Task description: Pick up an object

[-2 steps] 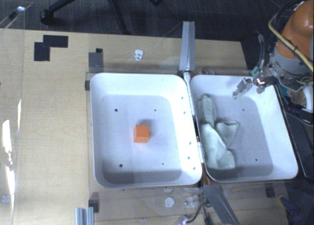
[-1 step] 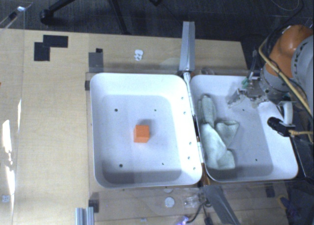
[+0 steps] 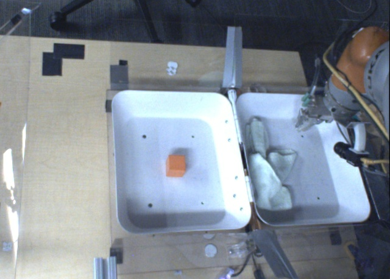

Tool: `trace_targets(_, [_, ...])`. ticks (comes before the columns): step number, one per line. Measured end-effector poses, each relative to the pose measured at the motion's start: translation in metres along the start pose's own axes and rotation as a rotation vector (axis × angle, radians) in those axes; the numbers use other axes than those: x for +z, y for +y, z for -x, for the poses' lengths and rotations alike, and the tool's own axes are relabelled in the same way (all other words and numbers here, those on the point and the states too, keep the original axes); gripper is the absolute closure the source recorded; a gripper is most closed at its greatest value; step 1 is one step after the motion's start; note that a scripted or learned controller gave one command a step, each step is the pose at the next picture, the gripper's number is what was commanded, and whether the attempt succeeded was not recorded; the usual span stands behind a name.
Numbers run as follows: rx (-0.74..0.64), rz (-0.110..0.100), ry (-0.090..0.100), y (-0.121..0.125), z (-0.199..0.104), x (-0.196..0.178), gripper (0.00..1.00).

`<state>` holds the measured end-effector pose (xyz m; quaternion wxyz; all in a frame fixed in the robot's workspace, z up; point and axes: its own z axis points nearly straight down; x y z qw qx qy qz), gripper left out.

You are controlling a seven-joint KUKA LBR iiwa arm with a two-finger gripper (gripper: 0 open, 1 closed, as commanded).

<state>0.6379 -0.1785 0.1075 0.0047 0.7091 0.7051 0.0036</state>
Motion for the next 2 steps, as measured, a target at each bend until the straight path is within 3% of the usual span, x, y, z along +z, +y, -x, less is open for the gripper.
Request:
trace_targets(1, [0.039, -0.005, 0.000, 0.026, -0.026, -0.092, 1.00])
trace_targets(2, [0.031, -0.002, -0.003, 0.028, -0.028, -0.103, 1.00])
